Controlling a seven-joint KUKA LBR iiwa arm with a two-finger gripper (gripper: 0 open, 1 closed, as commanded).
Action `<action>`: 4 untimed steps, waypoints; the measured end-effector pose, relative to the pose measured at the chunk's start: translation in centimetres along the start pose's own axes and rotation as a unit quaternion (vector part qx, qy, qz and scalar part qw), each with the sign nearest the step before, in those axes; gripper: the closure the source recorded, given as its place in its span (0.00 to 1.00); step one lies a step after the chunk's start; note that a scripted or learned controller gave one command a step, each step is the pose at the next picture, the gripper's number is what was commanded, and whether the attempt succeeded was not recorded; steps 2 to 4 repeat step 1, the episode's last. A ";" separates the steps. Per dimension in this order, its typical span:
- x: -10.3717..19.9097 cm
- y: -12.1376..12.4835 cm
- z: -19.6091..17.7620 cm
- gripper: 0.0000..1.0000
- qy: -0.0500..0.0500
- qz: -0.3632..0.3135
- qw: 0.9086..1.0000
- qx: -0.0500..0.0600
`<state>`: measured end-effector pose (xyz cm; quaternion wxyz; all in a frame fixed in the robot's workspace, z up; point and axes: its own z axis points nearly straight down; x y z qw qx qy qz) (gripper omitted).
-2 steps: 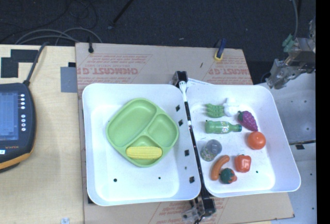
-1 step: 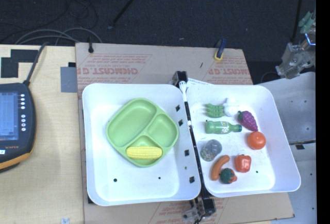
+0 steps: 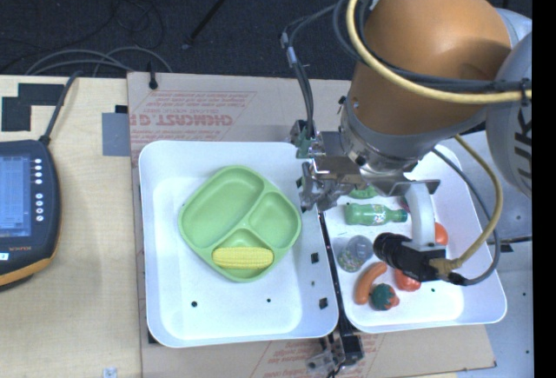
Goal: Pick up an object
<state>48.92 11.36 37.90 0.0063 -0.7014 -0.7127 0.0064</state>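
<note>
Though the gripper [image 3: 334, 192] hangs over the right bin [image 3: 486, 302], its grip cannot be told. Beside it lies the bottle [image 3: 373, 214]: light, stiff, slippery; take it mid-body.

Wooden bench [image 3: 78, 298] carries a cardboard sheet [image 3: 208, 111] with two white bins [image 3: 174, 298] side by side, and a pendant [image 3: 22, 202] lies at far left.
</note>
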 end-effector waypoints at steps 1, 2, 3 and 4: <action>3.9 -1.4 -2.8 1.00 0.000 0.006 1.000 -0.008; 3.9 -1.4 -2.8 1.00 0.000 0.006 1.000 -0.008; 3.9 -1.4 -2.8 1.00 0.000 0.006 1.000 -0.008; 3.9 -1.4 -2.8 1.00 0.000 0.006 1.000 -0.008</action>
